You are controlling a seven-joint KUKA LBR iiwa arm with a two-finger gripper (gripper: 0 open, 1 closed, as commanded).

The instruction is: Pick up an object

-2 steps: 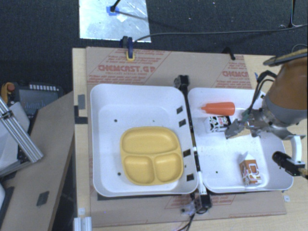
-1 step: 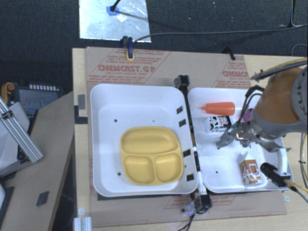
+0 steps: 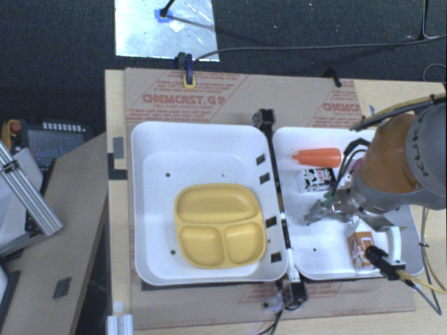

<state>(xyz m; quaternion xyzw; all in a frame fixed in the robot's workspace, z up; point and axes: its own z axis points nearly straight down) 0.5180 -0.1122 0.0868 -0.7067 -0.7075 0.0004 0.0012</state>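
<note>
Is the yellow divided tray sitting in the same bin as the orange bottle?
No, the yellow tray lies in the left bin, while the orange bottle lies in the right bin.

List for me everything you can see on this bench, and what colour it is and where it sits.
Bins: 2, white, side by side on the bench; left bin, right bin.
Divided tray: 1, yellow, three compartments, lying in the left bin.
Bottle: 1, orange, lying on its side at the far end of the right bin.
Small carton: 1, white with dark print, just in front of the bottle.
Small box: 1, orange-brown, near corner of the right bin.
Board: 1, brown with red lettering, under both bins.
Foil sheet: 1, silver, on the dark floor beyond the bench.
Arm: 1, grey with orange band, over the right bin.
Pincer: 1, metal, low over the right bin's floor, beside the carton.
</note>
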